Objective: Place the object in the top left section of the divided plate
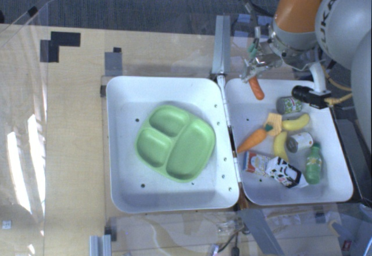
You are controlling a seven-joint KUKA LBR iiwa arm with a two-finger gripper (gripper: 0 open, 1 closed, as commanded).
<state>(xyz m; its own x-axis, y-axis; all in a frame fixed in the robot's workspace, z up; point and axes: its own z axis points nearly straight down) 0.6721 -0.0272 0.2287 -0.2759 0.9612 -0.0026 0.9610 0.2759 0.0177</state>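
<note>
A green divided plate (200, 133) lies in the left white bin (125, 185), its three sections bare. My gripper (253, 72) hangs over the top left corner of the right bin (337, 191). A small orange sausage-shaped object (257, 89) sits between its fingertips, hanging down from them. The gripper is shut on it, well to the right of the plate and above it in the view.
The right bin holds a toy carrot (253, 140), a yellow piece (274, 122), bananas (296, 122), two small cans (299, 143), a green bottle (313, 164) and a printed packet (273, 168). A metal divider bar (219, 46) stands between the bins.
</note>
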